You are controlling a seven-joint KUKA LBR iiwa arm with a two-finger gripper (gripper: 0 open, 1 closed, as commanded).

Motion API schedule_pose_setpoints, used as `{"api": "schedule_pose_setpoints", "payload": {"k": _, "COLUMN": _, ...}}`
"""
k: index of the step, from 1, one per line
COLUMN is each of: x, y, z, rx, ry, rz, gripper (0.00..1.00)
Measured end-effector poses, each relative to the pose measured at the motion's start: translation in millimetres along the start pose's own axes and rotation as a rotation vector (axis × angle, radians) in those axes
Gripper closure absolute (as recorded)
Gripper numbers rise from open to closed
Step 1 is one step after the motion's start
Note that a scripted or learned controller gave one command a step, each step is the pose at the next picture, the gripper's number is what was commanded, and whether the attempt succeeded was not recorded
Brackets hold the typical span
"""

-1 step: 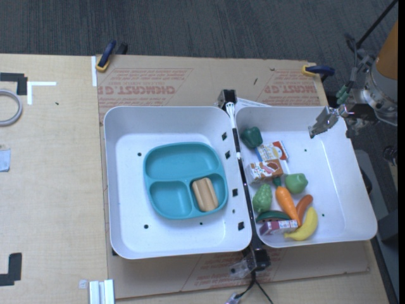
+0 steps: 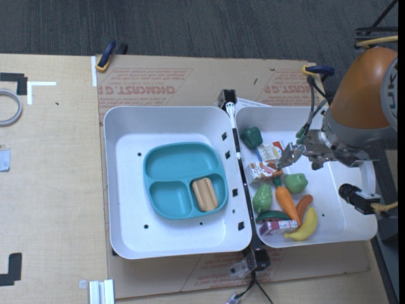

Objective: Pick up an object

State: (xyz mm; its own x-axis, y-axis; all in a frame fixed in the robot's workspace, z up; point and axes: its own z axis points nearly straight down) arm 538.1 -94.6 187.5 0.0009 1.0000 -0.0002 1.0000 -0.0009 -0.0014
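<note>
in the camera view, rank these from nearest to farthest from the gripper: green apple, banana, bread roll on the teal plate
From the gripper:
1. green apple, right bin, just below the gripper in the view.
2. banana, right bin, near its lower edge.
3. bread roll, left bin, in the lower right compartment of the teal plate.

teal tray (image 2: 166,167), tan bread roll (image 2: 204,194), yellow banana (image 2: 304,227), orange carrot (image 2: 286,202), possibly red-white packet (image 2: 264,168)

Dark grey carpet floor (image 2: 190,14) lies behind a pale wooden bench (image 2: 50,189) topped with cardboard (image 2: 164,81).
</note>
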Motion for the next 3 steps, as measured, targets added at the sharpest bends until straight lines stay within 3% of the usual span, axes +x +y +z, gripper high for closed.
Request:
{"api": "schedule_pose_setpoints", "payload": {"k": 1, "x": 2, "y": -25, "z": 81, "rx": -0.001, "ry": 0.0, "rz": 0.002, "gripper": 0.0}}
{"api": "schedule_pose_setpoints", "payload": {"k": 2, "x": -8, "y": -61, "z": 95, "rx": -0.001, "ry": 0.0, "rz": 0.003, "gripper": 0.0}}
{"api": "schedule_pose_setpoints", "payload": {"k": 3, "x": -8, "y": -60, "z": 86, "rx": -0.002, "ry": 0.0, "rz": 0.007, "gripper": 1.0}}
